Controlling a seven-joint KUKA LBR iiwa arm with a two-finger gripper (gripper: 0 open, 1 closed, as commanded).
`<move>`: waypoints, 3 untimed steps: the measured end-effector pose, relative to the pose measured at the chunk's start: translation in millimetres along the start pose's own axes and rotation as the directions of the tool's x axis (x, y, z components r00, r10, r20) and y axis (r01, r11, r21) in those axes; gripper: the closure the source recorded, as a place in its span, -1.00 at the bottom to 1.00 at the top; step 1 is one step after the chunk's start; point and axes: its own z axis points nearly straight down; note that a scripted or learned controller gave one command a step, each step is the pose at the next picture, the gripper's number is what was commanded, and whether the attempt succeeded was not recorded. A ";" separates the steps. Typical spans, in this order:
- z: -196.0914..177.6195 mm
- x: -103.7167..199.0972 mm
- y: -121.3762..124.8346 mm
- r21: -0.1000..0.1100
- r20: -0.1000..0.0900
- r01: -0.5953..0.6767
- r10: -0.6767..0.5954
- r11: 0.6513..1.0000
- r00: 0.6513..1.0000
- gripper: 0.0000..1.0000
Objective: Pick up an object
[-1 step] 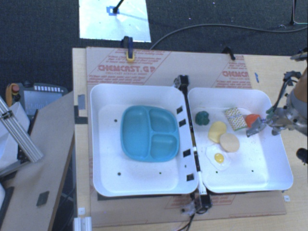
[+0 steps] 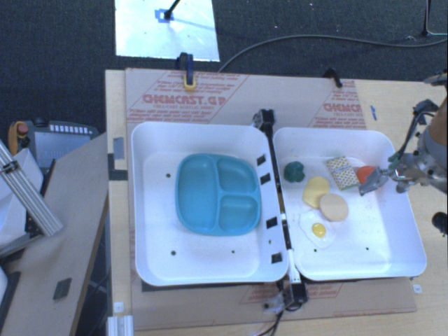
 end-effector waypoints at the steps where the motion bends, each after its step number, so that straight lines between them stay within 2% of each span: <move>1: 60.3 -3.1 -5.9 0.004 -0.001 -0.002 0.002 1.000 1.000 -1.00; 2: 112.2 -2.7 -5.7 0.002 -0.001 -0.002 0.002 1.000 1.000 -1.00; 3: 98.9 -3.3 -4.3 -0.003 0.001 -0.002 0.002 1.000 1.000 1.00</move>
